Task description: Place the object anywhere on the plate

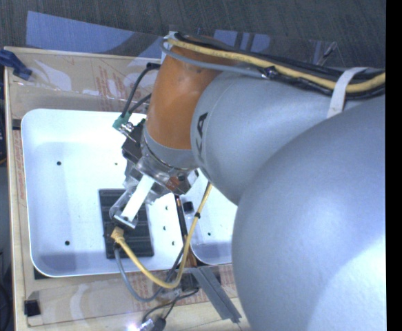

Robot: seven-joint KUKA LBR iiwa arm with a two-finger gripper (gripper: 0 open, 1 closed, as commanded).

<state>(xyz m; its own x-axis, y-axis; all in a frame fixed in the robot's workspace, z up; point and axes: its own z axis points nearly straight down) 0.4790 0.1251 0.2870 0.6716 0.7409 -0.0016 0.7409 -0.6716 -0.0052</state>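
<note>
My gripper (158,179) hangs low over the right part of the left white bin (69,185), close to the wall it shares with the right bin (214,245). The orange band of the wrist (176,105) stands just above it. The grey arm (290,185) reaches in from the right and covers nearly all of the right bin, so whatever lies there is hidden. I can make out no object between the bin floor and the gripper from this angle.
The left bin's floor shows bare white on its left half. A wooden bench frame (11,185) borders the bins. A yellow cable (152,278) loops down over the left bin's front edge.
</note>
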